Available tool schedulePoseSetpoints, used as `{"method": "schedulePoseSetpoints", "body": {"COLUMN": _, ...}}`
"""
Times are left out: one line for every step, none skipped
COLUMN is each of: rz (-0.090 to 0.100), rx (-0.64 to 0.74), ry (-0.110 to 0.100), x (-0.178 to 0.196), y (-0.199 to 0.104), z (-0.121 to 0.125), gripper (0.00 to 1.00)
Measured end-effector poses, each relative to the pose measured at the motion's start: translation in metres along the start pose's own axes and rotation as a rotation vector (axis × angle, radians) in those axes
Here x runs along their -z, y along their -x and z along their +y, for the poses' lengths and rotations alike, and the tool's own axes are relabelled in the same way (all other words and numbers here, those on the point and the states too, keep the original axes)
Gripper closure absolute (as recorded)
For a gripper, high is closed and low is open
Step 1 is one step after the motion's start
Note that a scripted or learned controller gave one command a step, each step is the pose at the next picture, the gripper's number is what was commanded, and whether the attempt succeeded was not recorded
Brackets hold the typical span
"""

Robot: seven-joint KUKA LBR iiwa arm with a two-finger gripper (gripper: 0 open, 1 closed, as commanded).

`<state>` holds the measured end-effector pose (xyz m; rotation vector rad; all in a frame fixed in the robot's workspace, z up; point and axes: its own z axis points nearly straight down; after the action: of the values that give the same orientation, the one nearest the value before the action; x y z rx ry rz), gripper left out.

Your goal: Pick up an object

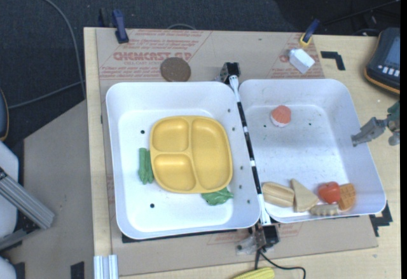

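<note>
Hovering at the right edge, the pincer [372,130] is sitting just outside the right bin's [331,90] rim, and I cannot tell how it is set. Nothing is in it. The likeliest targets are crowding the bin's near wall: a tan block [278,194], a wedge [303,195], a red tomato-like piece [329,192] and an orange piece [347,196], all touching. Reaching in there is risking a clipped rim or a nudged neighbour. The pink round piece [280,115], lying alone farther back, is looking safer.
</note>
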<state>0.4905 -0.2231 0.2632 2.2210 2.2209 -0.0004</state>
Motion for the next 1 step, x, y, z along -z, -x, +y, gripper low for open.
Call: {"method": "schedulePoseSetpoints", "body": {"rz": 0.002, "rx": 0.001, "ry": -0.002, "x": -0.1078, "y": -0.0539, "z": 0.0289, "gripper": 0.00}}
